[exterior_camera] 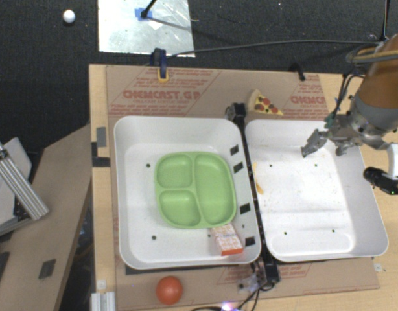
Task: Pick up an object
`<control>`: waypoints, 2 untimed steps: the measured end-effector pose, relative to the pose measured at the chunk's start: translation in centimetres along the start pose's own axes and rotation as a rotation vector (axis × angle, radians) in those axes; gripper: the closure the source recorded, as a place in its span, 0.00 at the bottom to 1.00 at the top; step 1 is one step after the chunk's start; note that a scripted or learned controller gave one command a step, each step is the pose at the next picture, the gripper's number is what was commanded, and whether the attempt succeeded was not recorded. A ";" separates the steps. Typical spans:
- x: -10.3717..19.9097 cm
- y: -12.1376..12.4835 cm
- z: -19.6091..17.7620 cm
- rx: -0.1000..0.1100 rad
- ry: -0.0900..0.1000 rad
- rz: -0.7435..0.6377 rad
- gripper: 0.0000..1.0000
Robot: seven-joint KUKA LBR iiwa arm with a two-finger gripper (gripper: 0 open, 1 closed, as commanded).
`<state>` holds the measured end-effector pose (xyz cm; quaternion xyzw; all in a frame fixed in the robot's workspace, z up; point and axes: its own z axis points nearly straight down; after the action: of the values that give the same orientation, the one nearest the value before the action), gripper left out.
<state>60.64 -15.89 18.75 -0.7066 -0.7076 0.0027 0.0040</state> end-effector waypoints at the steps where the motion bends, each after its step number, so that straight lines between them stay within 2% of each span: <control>1: 0.0 0.3 -0.6 -0.011 -0.002 -0.002 0.00; 2: -0.6 -0.3 5.2 -0.006 -0.002 0.000 0.00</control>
<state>60.26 -16.45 13.54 -0.7066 -0.7076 0.0010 0.0012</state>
